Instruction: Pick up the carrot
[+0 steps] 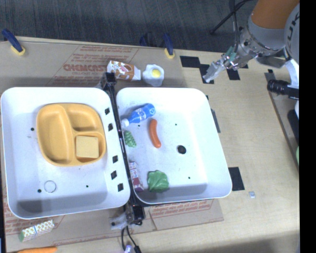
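Because the gripper (pixel 213 74) hangs over the table outside the right bin (pixel 213 157), whether its fingers are apart I cannot tell. The carrot (pixel 155 133) lies below-left of it, beside the blue bottle (pixel 139 114); approach along its length.

We see the gripper (pixel 211 74) above the bench, outside the right bin (pixel 213 157), past its far right corner. The carrot (pixel 155 133) lies in that bin, well apart from the fingertips, below and left of them. A blue bottle (pixel 139 114) sits just beside the carrot's upper end.
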